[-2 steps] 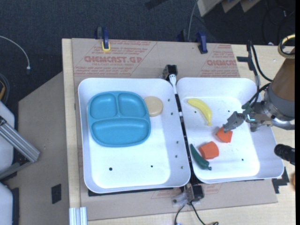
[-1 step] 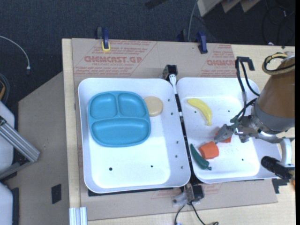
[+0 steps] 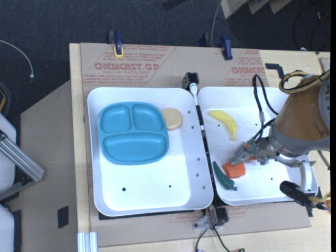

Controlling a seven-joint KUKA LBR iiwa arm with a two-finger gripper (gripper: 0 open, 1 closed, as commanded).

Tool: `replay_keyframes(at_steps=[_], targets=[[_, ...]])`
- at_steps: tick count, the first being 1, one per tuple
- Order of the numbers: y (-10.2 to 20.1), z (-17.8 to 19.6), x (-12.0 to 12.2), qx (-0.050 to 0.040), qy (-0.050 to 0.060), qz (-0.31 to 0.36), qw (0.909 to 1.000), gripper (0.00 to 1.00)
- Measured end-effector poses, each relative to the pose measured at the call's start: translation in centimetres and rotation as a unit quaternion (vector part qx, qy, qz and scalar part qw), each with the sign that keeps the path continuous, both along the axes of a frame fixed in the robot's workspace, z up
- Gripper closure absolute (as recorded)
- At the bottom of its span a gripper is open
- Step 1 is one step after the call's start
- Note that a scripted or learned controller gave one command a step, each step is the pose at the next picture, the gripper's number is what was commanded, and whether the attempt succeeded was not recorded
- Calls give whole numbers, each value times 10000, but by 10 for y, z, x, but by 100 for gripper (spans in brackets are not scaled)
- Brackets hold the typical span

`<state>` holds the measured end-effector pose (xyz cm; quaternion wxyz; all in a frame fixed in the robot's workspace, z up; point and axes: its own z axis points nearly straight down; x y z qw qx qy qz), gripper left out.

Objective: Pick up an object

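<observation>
The arm's jaws hang low over the orange toy near the right bin's front edge, nothing lifted yet, and I cannot tell their state

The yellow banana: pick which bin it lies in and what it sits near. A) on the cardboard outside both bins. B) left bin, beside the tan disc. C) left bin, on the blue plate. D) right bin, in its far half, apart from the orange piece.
D: the yellow banana lies in the right bin, apart from the orange piece.
</observation>
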<state>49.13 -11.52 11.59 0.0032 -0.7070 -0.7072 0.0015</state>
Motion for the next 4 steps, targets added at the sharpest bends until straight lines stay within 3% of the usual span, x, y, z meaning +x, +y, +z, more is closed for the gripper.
replay_keyframes(at_steps=[1, 2, 4], targets=[[3, -27, 4, 24, -62, 7, 10000, 0], [2, -14, 7, -5, -124, 9, 9999, 100], [-6, 99, 13, -23, -65, 6, 10000, 100]])
